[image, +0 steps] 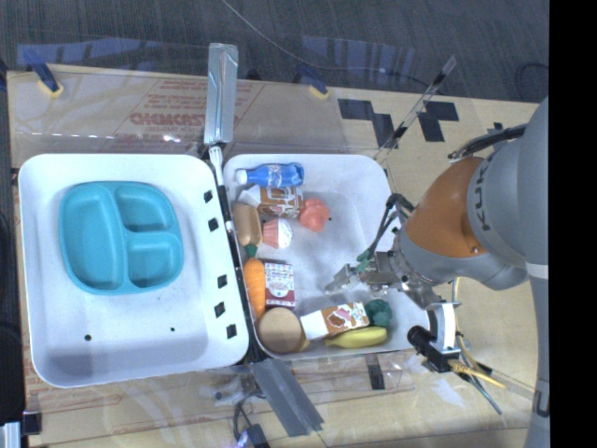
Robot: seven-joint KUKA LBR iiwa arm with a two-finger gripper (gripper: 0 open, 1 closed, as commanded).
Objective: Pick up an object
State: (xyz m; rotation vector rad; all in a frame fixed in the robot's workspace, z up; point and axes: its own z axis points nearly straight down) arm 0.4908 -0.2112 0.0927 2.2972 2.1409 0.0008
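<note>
— Two white bins share the bench; gripper [359,273] hangs over the right bin [373,171].
— Fingers?
— Can't tell, open or shut, too blurred.
— Nearest?
— Green item [378,309] and banana [359,338] just below; carton [338,318] beside; tomato [315,215] farther up-left.

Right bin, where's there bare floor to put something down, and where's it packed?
In the right bin, bare floor lies right of the blue bottle and the orange-red ball, reaching toward the gripper. The left wall is packed, from the bottle down past the carrot to the banana.
</note>
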